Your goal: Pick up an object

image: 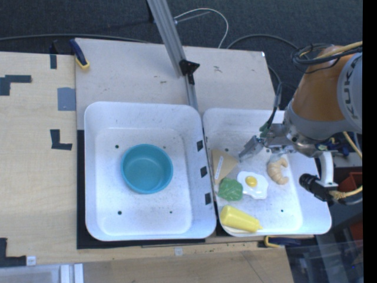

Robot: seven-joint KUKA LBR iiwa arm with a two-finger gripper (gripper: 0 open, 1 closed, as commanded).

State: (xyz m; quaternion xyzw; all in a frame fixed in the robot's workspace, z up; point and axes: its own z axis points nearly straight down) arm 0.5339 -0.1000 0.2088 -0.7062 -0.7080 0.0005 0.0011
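Note:
My gripper [260,153] hangs over the middle of the right bin [235,119], open, with nothing between its fingers. One grey finger [246,152] points left toward a tan wedge [222,163]. A croissant-shaped toy [278,170] lies just below and to the right of the gripper. A fried egg toy [254,183] sits in front of it, beside a green leafy piece [230,189]. A yellow toy [238,219] rests at the bin's front edge.
The left bin [100,122] holds a blue bowl [147,168]. A grey metal pole [171,34] slants across the back to the bins' dividing edge. Cables [330,193] hang off the arm at the right of the bin.

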